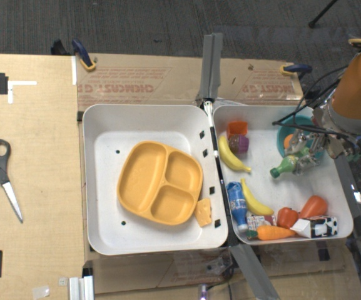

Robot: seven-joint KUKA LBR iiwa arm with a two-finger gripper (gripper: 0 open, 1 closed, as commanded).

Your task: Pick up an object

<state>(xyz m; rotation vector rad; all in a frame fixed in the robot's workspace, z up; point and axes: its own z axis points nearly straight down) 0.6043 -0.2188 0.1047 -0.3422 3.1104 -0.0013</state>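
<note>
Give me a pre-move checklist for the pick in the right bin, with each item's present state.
1. Gripper is over the right bin, above its far right part: ok.
2. A target lies near it: the green bottle is on its side just left of the gripper: ok.
3. Bottle between the fingers: cannot tell; the metal parts blur together there.
4. Space around the bottle: bare bin floor to its left and below it, the bananas lie apart: ok.
5. Teal bowl sits right under the wrist, close to the path: not ok.
6. Yellow divided plate in the left bin is out of the way: ok.
</note>
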